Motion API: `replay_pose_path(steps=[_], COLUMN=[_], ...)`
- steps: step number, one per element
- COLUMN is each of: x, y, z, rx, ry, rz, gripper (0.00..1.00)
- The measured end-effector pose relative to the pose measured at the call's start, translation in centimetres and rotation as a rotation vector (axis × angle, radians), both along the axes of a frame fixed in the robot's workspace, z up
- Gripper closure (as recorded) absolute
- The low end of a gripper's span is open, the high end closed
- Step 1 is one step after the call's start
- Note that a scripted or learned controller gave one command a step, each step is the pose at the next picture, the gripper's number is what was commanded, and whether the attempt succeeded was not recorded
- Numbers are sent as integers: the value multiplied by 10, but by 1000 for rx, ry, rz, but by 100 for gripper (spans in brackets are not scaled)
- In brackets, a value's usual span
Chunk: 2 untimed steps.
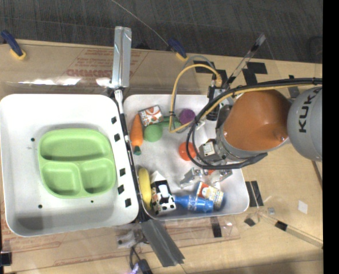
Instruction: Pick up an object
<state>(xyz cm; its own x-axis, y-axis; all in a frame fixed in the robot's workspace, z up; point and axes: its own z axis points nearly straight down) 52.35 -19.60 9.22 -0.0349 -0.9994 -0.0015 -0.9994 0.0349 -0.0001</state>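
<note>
Camera view, catalogued for you from above, with the right bin (241, 194) as the landmark.

1. Arm (306, 124): you are seeing it reaching in from the right, its orange band (254, 121) hanging over the right bin's middle and right part, with cables looping above it.
2. Gripper (202, 178): it is sitting low inside the right bin, over the lower middle. Metal finger parts are showing just below the wrist, but whether the jaws are spread or pressed together cannot be told from here, and nothing is visibly lying between them.
3. Small can (210, 195): white and orange, lying just under the gripper, near the right bin's lower wall.
4. Blue bottle (193, 204): lying on its side along the lower wall, touching the small can.
5. Black-and-white toy (162, 197): sitting at the lower left corner of the right bin, beside the blue bottle.
6. Banana (144, 185): lying along the right bin's left wall, next to the toy.
7. Carrot (136, 134): lying along the left wall, upper part.
8. Orange-and-white can (150, 116): in the upper left corner.
9. Green ball (153, 132): just right of the carrot.
10. Purple ball (186, 116): near the upper wall.
11. Orange-red object (186, 150): mid-bin, partly hidden by cables.
12. Left bin (15, 153): adjoining the right bin's left wall, carrying a green divided tray (76, 162).
13. Tabletop (283, 210): brown, bearing both bins.
</note>
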Motion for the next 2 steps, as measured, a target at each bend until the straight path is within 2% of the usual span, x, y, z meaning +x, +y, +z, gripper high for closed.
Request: replay_pose_path(steps=[1, 2], x=[2, 54], y=[3, 98], z=[10, 0], rx=[1, 3], ry=[-2, 0], rz=[7, -34], gripper=[100, 100])
